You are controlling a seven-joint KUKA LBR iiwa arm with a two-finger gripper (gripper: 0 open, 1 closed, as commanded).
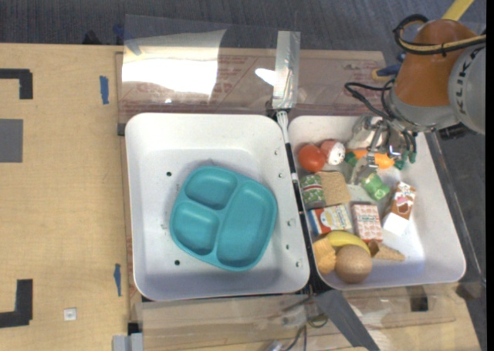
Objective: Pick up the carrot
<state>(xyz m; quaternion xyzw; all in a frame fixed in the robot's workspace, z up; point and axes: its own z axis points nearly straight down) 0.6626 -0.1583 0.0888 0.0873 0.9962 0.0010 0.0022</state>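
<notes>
Camera view, read from the left: bare tabletop (62, 187), then the left bin (147, 141) with a teal divided tray (224, 218) lying in it, then the right bin (440, 257), crowded with toy food. My tool (384, 146) hangs over the far part of that right bin, low among the items; I cannot tell whether it is spread or closed, since the metal parts blur together there. The carrot (380, 161) lies right under it, a small orange piece with a bit of green beside it, partly covered by my tool, so its full shape is unclear. Just left of it sit a red tomato (312, 158) and a pale round piece (334, 152); a green block (376, 187) lies just in front of it. My worry is the crowding: the neighbours are so near that I could nudge one aside or catch the green block instead. The carrot also looks small and smooth, so I judge it could slip out as I lift.
</notes>
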